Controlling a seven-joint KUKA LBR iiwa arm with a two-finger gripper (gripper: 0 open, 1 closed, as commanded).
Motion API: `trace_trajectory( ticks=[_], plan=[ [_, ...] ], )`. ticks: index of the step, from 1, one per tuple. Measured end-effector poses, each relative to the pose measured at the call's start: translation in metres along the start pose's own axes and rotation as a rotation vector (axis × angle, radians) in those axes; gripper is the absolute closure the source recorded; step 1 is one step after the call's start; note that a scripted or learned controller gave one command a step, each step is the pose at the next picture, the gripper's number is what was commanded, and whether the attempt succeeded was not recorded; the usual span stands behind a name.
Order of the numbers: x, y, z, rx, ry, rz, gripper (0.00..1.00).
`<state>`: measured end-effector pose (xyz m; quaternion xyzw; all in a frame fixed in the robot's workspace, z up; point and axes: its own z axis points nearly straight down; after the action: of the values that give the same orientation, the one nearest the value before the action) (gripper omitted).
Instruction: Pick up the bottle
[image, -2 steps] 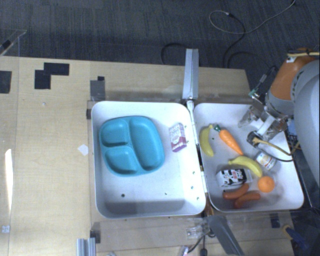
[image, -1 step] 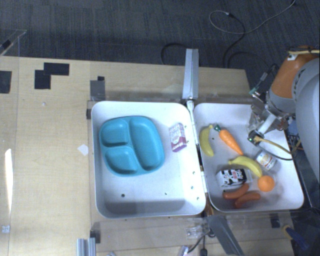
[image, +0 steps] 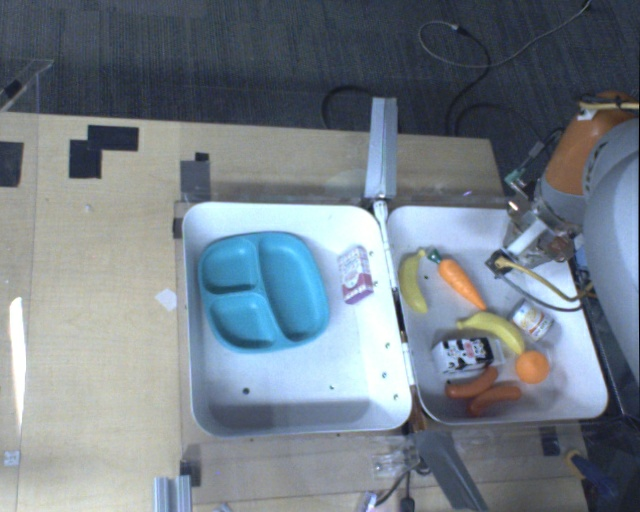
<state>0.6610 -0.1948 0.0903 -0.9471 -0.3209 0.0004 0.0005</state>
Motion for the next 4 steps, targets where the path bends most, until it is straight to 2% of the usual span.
trace_trajectory(
  ticks=[1,2,3,4],
  plan=[
    [-0.012,0.000,0.004,-0.004,0.006,0.168,1.00],
    [-0.023,-0.011,0.003,-0.007,0.005,0.175,1.00],
    [-0.012,0.003,-0.061,0.000,0.000,0.203,1.00],
    [-0.010,0.003,-0.069,0.000,-0.002,0.196,1.00]
  ],
)
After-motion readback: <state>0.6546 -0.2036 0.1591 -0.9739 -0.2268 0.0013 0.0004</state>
